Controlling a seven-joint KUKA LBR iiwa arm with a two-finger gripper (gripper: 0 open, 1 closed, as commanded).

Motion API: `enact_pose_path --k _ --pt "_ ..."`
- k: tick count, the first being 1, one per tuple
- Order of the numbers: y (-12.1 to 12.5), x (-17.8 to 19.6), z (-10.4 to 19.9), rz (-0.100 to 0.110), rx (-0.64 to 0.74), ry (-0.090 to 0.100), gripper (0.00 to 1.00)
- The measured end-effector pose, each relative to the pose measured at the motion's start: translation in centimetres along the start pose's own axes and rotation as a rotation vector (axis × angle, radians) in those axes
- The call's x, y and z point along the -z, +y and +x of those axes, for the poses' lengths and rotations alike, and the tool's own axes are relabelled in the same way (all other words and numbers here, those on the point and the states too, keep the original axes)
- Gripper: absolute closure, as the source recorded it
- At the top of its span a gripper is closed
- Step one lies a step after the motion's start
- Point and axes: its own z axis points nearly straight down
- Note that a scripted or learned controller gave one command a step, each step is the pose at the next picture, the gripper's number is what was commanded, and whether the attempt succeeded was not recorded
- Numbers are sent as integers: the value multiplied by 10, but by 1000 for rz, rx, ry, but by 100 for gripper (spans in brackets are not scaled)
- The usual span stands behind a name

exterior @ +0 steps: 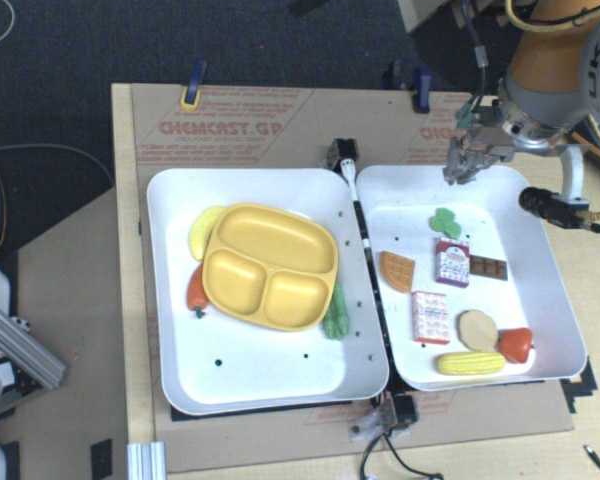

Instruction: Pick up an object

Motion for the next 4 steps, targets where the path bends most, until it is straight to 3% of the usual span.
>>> enact_pose_path --k 1,2,3,4 --pt "-6 14 56 -2 2 1 100" --pt "-5 13 89 -1 0 0 100" --pt "-21 -2 86 2 -6 -2 100" --pt "-15 -1 78 -4 -5 -3 100"
